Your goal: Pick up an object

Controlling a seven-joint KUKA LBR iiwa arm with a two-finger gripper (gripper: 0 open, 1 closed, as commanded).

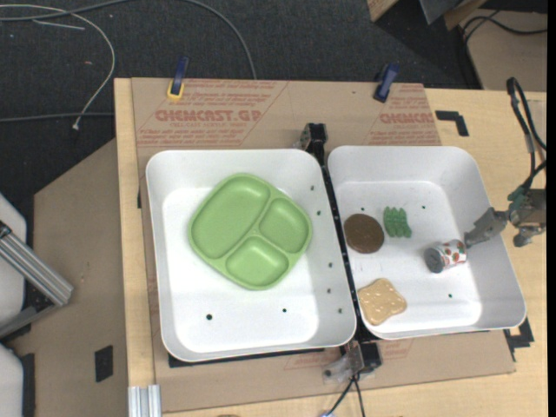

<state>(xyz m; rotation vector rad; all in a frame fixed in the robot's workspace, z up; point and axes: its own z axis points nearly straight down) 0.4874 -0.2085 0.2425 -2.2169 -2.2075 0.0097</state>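
Although no object is gripped yet, the nearest candidate is the small can (pixel 446 256), lying on its side near the right wall of the right bin (pixel 408 168). Judged light, rigid and smooth-sided; likely to roll if nudged, so best taken across its round body, fingers square to its axis. Gripper (pixel 483 229) sits at the bin's right rim, just beside the can; whether it is apart or together cannot be told from this angle, and nothing is visibly between its tips. Right bin also holds a brown disc (pixel 363 233) near the left wall, a small green ridged piece (pixel 398 222) just beside it, and a tan cracker-shaped piece (pixel 381 301) toward the front left corner. Left bin (pixel 174 233) holds a green divided plate (pixel 250 230), roughly centred, flat, three compartments, nothing in them.
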